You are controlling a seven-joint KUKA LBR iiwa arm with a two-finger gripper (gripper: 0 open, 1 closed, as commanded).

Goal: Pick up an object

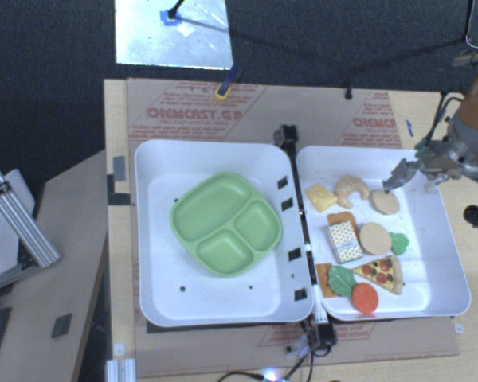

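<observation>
Two shallow white bins sit side by side on the surface (119, 213), filling the centre of the frame. Left bin (155, 293): one light green divided plate (225, 224) with three compartments, lying flat near the bin's middle. Right bin (446, 277): a cluster of toy food pieces in its left and central part. Listed from the top of the cluster: a yellow cheese wedge (321, 197) at upper left; a tan croissant (352, 187) just beside it to the right; a pale oval biscuit (385, 203) further right; a patterned cracker box (344, 240) on an orange piece in the middle; a round tan cookie (375, 238) touching the box's right side; a small green piece (399, 243) at the cookie's right; a pizza slice (381, 274) below; a green leaf (342, 278) to its left; a red tomato (365, 298) at the bottom of the cluster. The grey arm (474, 126) enters from the right edge in the upper right of the frame. The end effector (392, 182) hangs over the upper right part of the right bin, its tip just above the pale oval biscuit; whether its grip is released or clenched cannot be told, and no item is seen in it. A silver square sheet (174, 22) lies at the upper left, beyond the bins.
</observation>
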